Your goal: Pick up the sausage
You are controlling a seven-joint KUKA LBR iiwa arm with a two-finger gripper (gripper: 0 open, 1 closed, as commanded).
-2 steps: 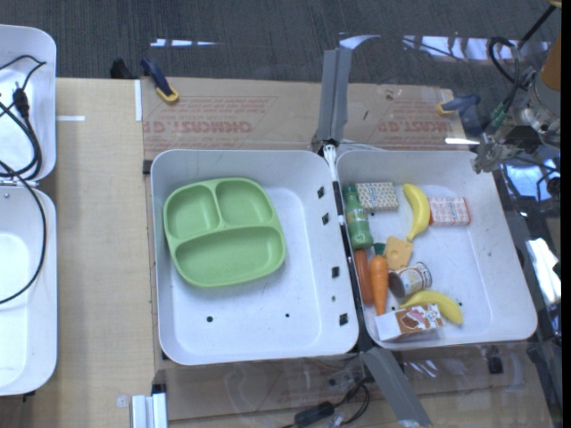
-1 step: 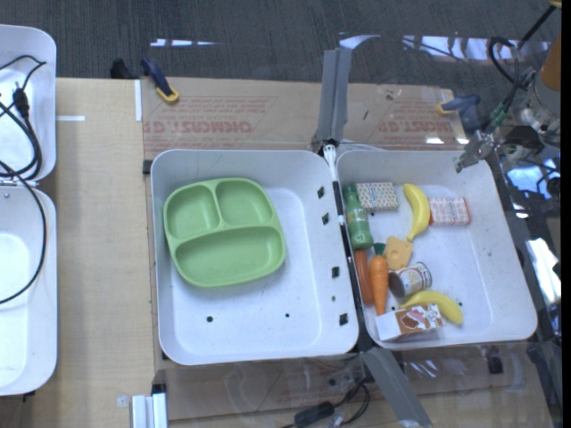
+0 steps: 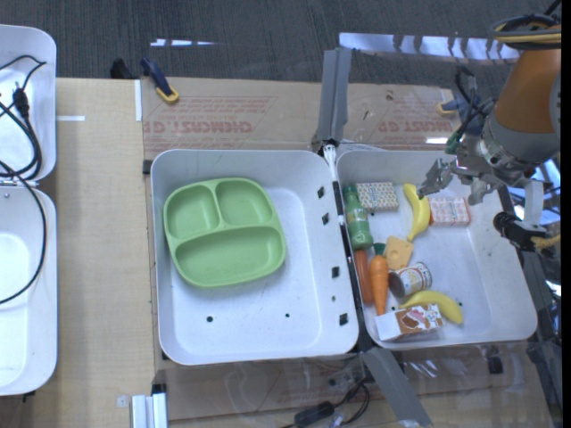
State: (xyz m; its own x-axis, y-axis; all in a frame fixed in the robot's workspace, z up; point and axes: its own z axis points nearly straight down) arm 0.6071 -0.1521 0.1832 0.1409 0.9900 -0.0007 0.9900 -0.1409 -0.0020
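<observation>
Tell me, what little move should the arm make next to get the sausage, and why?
Probably swing toward the left wall of the right bin. The gripper hangs over that bin's upper part, near the pink packet, while the sausage lies along the left wall, between the green bottle and the carrot.

I read red mirrored print on the cardboard sheet (image 3: 268, 114) at 12 o'clock of the left bin (image 3: 178, 328); it looks like "CHEMCAST GP", upside down. A second red print on the cardboard (image 3: 393, 127) at 12 o'clock of the right bin (image 3: 500, 301) is too faint. Labels on the can (image 3: 410, 280) and carton (image 3: 412, 322) are unreadable.
</observation>
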